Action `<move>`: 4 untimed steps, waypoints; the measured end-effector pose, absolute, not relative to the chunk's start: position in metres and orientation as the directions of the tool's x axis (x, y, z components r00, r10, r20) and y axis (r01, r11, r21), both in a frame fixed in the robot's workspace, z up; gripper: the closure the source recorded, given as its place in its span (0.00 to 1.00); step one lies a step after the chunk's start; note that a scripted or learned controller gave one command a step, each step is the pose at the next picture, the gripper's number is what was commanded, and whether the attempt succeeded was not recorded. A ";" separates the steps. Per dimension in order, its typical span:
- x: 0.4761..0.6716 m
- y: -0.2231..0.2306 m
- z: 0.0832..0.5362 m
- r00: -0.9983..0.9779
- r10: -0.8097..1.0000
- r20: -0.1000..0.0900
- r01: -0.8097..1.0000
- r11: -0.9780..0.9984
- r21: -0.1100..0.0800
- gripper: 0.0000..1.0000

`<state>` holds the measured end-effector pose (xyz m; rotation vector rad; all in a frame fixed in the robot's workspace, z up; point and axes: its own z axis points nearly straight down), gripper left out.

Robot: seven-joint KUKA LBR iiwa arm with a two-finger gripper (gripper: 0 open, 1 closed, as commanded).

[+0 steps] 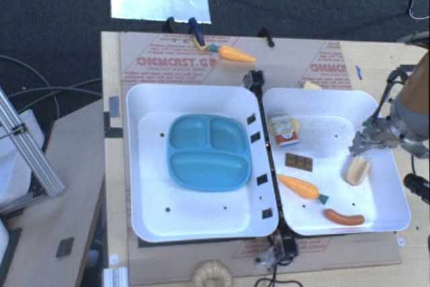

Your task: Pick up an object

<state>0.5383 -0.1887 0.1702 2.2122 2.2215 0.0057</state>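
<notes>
The pincer (363, 146) is hovering just above a pale bread roll (357, 171); whether it is clenched, I cannot tell. A sausage (344, 217) is lying nearer the camera.

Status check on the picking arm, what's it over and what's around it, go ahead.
Gripper low in right bin, just above bread roll. Roll lying on bin floor. Sausage, carrot nearby, apart from the roll.
</notes>
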 end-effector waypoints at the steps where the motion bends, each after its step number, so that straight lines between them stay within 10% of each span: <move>1: 0.540 -0.189 0.224 -0.004 1.000 -0.002 1.000 0.004 0.007 1.00; 4: 0.612 -0.078 0.216 -0.008 1.000 0.000 1.000 0.008 0.003 1.00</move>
